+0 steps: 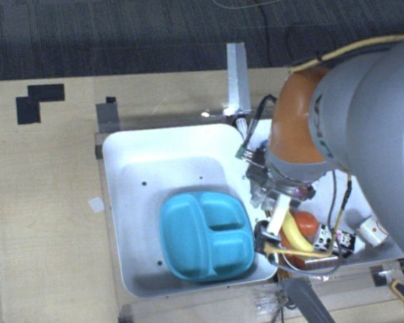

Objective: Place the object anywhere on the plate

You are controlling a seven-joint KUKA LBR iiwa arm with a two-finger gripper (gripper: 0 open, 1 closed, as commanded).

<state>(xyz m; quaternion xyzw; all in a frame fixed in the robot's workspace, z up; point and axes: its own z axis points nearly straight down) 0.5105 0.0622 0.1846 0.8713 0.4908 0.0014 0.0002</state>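
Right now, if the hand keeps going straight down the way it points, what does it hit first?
Most likely the banana right under the hand, with a red-orange object beside it; depth is hard to judge from above.

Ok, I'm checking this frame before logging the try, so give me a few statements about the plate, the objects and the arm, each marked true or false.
1. The blue plate lies in the left bin. True.
2. A banana already rests on the plate. False: it lies in the right bin, beside the plate's bin.
3. The plate has divided compartments. True.
4. The gripper hangs over the plate's middle. False: it is at the right bin, by the banana.
5. A red object lies next to the banana. True.
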